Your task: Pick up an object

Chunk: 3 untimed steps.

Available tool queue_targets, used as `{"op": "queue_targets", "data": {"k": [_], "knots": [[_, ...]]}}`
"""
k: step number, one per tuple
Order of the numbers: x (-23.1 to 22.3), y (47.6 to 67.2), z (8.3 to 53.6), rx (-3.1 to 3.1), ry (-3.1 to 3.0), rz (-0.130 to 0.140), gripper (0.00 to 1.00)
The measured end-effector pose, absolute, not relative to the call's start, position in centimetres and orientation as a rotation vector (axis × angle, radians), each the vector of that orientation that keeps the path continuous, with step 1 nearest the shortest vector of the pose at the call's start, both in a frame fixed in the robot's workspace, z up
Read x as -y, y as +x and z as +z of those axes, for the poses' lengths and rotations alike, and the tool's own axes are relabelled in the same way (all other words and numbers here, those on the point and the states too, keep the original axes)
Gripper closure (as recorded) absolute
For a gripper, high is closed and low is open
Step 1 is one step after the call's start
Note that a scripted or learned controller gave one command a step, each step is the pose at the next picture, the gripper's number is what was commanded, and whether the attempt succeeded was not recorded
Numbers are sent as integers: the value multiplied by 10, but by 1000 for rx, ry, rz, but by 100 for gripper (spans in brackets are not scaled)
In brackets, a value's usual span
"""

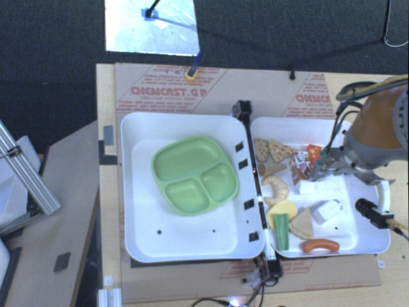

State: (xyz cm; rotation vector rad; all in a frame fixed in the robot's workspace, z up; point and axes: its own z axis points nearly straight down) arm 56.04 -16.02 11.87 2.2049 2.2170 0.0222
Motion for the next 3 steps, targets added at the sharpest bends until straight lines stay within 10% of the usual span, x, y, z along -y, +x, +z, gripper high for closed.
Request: {"op": "queue_targets", "data": {"k": [3], "knots": [[111,586,229,-2232,2208,6,100]]}}
